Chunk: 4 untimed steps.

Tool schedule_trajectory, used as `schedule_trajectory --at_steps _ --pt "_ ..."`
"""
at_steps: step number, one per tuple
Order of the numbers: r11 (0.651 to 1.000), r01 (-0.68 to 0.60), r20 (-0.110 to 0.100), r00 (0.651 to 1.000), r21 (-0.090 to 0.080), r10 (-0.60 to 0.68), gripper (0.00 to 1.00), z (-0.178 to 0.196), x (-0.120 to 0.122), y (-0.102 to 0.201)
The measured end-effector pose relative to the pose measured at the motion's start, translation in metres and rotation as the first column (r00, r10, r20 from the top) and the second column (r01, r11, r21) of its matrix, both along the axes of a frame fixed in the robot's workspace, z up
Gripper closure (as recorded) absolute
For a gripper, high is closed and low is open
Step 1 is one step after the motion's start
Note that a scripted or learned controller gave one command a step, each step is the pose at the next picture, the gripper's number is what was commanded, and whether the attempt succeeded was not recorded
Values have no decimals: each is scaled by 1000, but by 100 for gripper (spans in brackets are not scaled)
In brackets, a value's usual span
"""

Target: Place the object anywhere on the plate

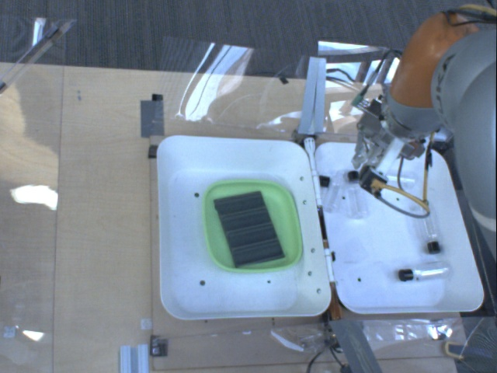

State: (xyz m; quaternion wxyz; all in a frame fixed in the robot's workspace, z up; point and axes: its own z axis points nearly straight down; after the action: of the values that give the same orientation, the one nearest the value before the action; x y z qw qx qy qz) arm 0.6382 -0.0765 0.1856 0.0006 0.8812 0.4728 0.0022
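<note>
From where I stand there is just the one look down over the bench. The shallow white left-hand bin [180,274] holds a light green, square plastic plate with rounded corners [210,231], set roughly in the bin's middle. A dark grey, ribbed rectangular block [248,228] lies flat on that plate, turned a little off square, well inside the plate's raised rim.

The shallow white right-hand bin [373,282] touches the left one along the shared middle edge. The grey arm with its orange band [423,49] comes in from the right and bends down over the far left part of this bin. The gripper [362,171] hangs there, near the dividing edge and well apart from the green plate; whether it is clenched or released I cannot tell, and I see nothing that I could call held. A thin yellowish cable [405,199] loops out just beside it.

Nearer the right bin's front corner lies a small clear tube with a black cap [423,272], and a second clear tube with a black cap [432,244] sits just beyond it.
</note>
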Motion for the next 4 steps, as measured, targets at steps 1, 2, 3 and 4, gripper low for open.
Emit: schedule_trajectory --at_steps 1,2,3,4 --pt "1000 0 0 1000 0 0 0 0 0 0" --pt "994 109 3 994 -1 -109 0 42 -48 -43" --pt "985 174 5 985 -3 -174 0 82 -61 -115" --pt "959 285 7 959 -3 -285 0 140 -88 -122"
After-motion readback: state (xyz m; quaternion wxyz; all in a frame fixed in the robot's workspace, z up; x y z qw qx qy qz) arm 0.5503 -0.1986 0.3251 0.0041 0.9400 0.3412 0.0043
